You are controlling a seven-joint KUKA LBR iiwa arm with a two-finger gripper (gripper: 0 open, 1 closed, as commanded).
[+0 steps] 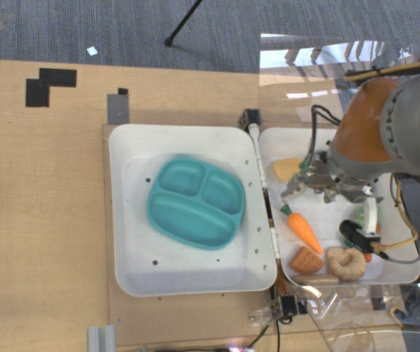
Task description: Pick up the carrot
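Observation:
The carrot [304, 231], orange with a small green tip, lies slanted in the left half of the right bin [407, 273], near the divider. My gripper [313, 190] hangs just above and behind it, over the middle of that bin. Its two fingers stand apart with nothing between them. The carrot is free, a short gap in front of the fingertips.
In the right bin, a yellow wedge [286, 169] lies behind the gripper. An orange-brown slice [306, 261] and a tan ring-shaped pastry [347, 263] sit at the front. The left bin [125, 218] holds a teal divided plate [195, 201].

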